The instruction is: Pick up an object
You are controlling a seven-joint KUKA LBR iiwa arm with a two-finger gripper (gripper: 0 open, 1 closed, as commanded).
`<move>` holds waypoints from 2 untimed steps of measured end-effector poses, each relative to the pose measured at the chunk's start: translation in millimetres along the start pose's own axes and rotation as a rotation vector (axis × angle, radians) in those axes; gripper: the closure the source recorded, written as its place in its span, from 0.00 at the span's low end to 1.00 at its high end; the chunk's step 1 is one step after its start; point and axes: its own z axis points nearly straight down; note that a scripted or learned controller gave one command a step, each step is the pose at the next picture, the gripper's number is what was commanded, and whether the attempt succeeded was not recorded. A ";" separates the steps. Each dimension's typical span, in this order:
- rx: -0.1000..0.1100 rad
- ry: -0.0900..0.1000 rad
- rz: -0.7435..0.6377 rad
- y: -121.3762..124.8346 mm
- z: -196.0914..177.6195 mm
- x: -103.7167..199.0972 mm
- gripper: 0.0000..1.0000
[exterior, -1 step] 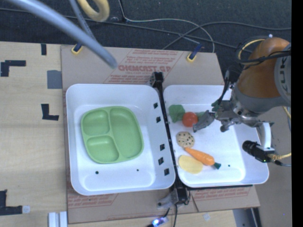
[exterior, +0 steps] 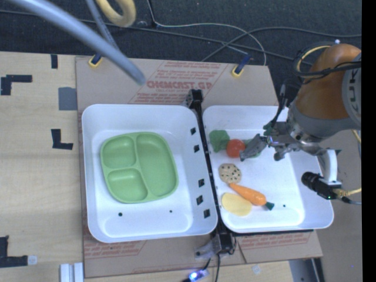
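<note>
Gripper (exterior: 254,148) fingertips blurred beside red tomato (exterior: 235,147), grasp unclear.

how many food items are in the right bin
5: a green piece and a tomato at the top left, a cookie below them, then a carrot and a yellow piece. The gripper may hide more.

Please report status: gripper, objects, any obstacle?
Gripper low in right bin, beside tomato, holding nothing. Broccoli, cookie, carrot lie loose. Nothing blocking.

one fixed camera looks down aslant on both white bins (exterior: 94,216).
</note>
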 end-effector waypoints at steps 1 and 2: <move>0.004 0.000 0.001 -2.1 44.2 4.1 0.00; 0.006 0.000 0.000 -3.2 108.9 7.5 0.00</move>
